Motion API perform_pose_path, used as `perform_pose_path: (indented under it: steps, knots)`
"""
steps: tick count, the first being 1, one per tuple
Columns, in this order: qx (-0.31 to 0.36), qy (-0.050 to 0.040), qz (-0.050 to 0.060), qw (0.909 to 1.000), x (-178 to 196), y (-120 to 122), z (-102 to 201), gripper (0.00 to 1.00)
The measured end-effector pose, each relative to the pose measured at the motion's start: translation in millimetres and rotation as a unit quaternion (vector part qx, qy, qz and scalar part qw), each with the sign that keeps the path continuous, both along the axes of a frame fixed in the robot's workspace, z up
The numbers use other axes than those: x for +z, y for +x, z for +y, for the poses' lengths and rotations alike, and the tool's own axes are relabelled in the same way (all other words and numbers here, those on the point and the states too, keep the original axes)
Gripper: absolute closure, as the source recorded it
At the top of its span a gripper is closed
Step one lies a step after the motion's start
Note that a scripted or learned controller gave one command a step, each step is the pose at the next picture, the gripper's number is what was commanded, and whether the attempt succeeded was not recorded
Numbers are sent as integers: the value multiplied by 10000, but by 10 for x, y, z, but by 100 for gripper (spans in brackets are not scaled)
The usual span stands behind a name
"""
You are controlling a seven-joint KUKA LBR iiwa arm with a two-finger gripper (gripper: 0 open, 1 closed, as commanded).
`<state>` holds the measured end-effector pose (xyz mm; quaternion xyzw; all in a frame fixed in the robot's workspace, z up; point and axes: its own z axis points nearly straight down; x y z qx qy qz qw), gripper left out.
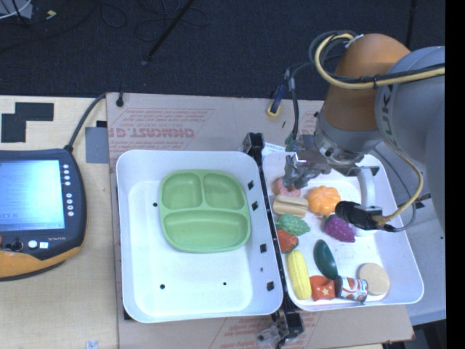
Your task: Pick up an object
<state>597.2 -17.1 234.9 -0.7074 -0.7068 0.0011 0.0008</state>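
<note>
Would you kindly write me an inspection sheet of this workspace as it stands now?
Surface: bench bearing two white bins, left bin and right bin.
Job's things: toy foods in the right bin: corn, orange pumpkin, purple grapes, dark green vegetable, small can.
Clutter: green divided plate in the left bin.
Grippers: gripper low over the right bin's far end.
Cables: yellow cable on the arm.
Surroundings: handheld screen at left.

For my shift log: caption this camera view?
Gripper low over toy food in right bin; green tray in left bin.
</note>
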Motion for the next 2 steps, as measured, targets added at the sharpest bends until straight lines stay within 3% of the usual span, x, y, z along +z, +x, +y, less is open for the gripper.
perform_pose_path:
  steps: [1, 2]
  knots:
    - [9, 3, 14, 10000, -135, -52, 124, 100]
    - [-1, 0, 12, 10000, -178, -35, 26, 100]
